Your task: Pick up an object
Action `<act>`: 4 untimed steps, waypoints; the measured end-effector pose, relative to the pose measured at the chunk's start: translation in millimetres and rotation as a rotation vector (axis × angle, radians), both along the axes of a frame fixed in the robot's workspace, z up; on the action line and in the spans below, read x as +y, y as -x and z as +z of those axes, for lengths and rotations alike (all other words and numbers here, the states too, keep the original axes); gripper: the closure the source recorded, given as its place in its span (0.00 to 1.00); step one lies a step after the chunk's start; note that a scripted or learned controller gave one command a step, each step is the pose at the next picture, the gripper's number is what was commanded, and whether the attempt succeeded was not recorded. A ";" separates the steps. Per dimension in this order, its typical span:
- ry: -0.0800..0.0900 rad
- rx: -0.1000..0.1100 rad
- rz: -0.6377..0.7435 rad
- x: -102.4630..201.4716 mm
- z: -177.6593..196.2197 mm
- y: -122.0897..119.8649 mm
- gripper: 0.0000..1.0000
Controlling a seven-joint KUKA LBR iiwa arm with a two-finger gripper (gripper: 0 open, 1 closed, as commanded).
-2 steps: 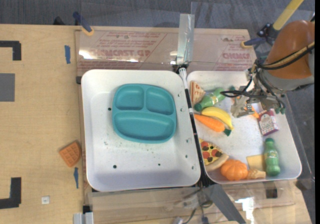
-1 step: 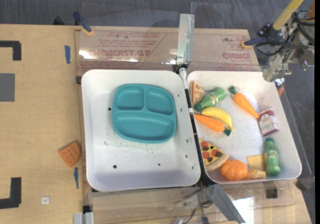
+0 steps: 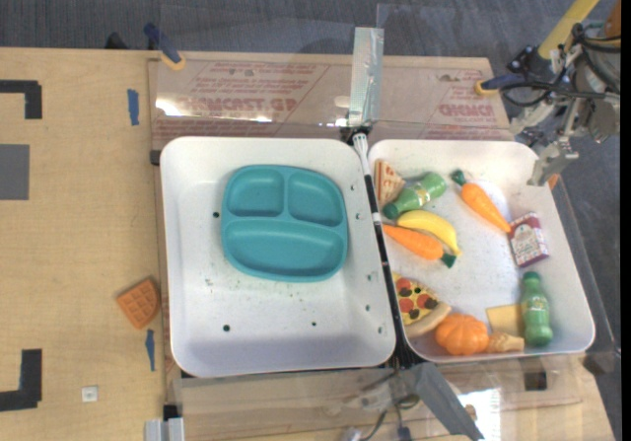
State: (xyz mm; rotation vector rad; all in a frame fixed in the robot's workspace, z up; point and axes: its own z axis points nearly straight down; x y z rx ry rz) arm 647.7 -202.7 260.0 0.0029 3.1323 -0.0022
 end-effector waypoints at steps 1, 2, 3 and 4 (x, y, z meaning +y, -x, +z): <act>0.001 -0.002 0.030 -8.7 -159.2 -16.7 0.00; -0.002 0.003 -0.068 -10.3 -172.5 4.4 0.00; -0.004 0.002 -0.079 31.8 -172.3 0.8 0.00; 0.000 -0.002 -0.185 66.1 -171.4 26.4 0.00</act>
